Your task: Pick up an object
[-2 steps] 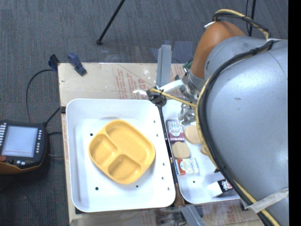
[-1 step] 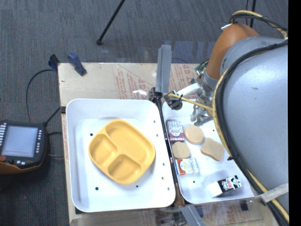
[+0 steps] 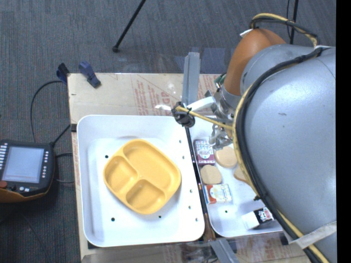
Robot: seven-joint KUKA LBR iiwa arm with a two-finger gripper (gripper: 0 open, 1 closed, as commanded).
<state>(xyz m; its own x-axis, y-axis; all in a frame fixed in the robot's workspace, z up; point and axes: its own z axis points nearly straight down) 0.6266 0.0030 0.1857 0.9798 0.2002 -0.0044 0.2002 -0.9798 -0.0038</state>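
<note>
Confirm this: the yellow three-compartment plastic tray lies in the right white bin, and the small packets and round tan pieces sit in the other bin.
Not quite. The camera view shows the yellow three-compartment plastic tray in the left white bin, not the right. The small packets and round tan pieces sit in the other bin, on the right, under the grey arm.

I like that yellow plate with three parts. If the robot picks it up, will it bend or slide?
The yellow plate looks like moulded plastic, so probably stiff and light. Its smooth, glossy surface might slip. It lies flat and low in the left bin, so tipping seems unlikely.
</note>
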